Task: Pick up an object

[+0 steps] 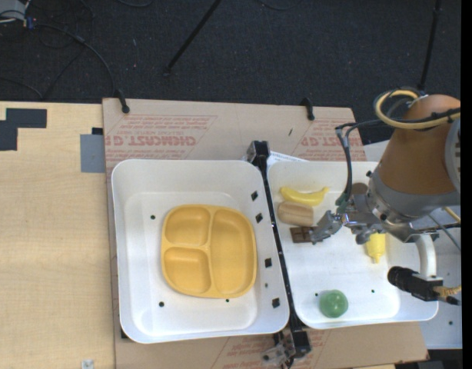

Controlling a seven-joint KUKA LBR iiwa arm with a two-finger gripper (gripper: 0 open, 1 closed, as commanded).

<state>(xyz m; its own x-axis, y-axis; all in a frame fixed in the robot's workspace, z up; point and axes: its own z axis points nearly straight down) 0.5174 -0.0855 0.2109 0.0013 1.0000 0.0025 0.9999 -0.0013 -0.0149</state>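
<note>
1. Gripper [322, 229] low inside the right bin [351, 314], jaw state impossible to tell from this angle.
2. Just left of the jaws: a tan block [296, 214], with a small dark brown piece [299, 236] below it.
3. Up and left of the jaws: a banana [304, 195].
4. Right of the jaws, near the wrist: a small yellow bottle [376, 247].
5. Well below the jaws: a green ball [333, 304].
6. Far left, in the left bin [136, 206]: a yellow divided plate [208, 250].

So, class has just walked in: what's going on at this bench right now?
A robot arm reaches in from the right over the right bin. Its end effector hangs beside a brown block and a banana, holding nothing visible. A green ball lies nearer the front. The left bin holds a yellow divided plate.
</note>
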